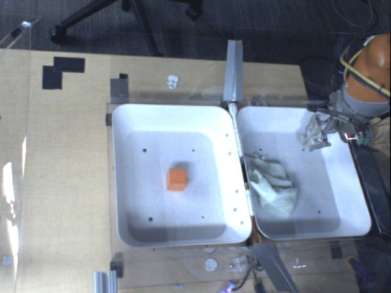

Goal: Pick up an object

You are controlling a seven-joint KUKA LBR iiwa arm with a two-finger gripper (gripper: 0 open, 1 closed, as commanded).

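Observation:
An orange cube (pixel 176 179) sits near the middle of the left bin (pixel 131 163). A crumpled pale cloth (pixel 272 184) lies in the right bin (pixel 342 218), against its left wall. My gripper (pixel 314 137) hangs over the upper right part of the right bin, well to the right of the cloth and above it in the view. Nothing shows between its fingers. The arm with its orange band (pixel 366 72) comes in from the upper right.
A metal divider post (pixel 233 72) stands behind the seam between the two bins. Black tape marks (pixel 60 71) lie on the wooden bench at the far left. A chair base (pixel 131 5) stands on the dark floor beyond the bench.

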